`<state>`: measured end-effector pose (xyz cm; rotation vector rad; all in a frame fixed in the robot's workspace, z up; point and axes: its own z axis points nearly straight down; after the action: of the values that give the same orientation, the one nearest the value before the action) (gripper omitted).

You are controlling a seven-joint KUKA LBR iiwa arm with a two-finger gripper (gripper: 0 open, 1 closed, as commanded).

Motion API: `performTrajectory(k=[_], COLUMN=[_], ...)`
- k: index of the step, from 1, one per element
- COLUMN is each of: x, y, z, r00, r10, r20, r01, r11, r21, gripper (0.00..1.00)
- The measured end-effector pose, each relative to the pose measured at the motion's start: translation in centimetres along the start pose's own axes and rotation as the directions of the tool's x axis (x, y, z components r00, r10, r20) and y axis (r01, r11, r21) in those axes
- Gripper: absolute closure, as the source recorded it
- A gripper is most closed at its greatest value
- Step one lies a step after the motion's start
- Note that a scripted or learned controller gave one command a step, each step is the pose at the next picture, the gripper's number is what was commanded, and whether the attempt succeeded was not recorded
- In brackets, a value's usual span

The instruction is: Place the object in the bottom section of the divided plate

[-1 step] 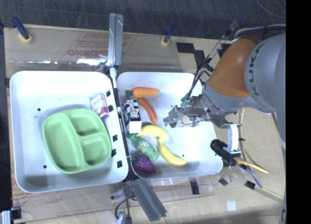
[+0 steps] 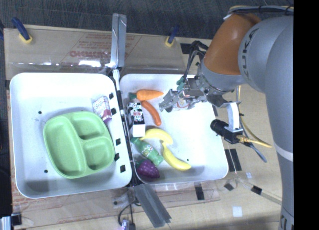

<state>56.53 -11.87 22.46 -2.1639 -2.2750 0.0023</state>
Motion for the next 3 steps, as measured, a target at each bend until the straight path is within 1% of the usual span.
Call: performTrajectory(k=[1, 2, 3], x=[7.4, 7.3, 17.6], y=[-2.5, -2.3, -0.7], z=[3.4, 3.4, 3.4], r00=[0.979, 0.995, 0.999], r10=[0.204, 0.104, -0.040], r20=[0.000, -0.001, 0.000], r01=[-0.204, -0.104, 0.040], r11=[0.979, 0.995, 0.999], r21=[0.005, 0.005, 0.001], gripper=[1.00, 1.00, 1.00])
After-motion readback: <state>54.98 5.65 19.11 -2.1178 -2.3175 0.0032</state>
